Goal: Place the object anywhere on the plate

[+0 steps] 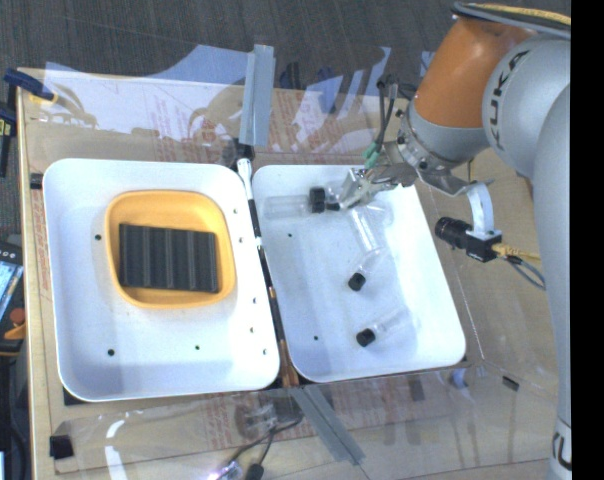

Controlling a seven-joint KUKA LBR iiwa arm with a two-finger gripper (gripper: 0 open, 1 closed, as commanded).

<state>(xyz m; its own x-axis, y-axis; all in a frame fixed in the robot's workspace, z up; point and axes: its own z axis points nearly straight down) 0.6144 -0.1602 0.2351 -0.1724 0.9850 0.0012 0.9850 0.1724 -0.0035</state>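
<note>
Yellow plate [167, 211] sits well inside left bin [72, 358].

Two shallow white bins sit side by side on the counter [132, 128]: the left bin [72, 358] and the right bin [437, 343]. One plate [167, 208], yellow-orange with a dark ribbed centre, lies in the left bin. Three clear vials with black caps lie in the right bin, all to the right of the plate: one [300, 205] nearest the plate at the bin's far end, one [364, 268] near the bin's middle, and one [380, 328] toward its near edge. One arm [482, 68] reaches over the right bin's far corner.
</note>
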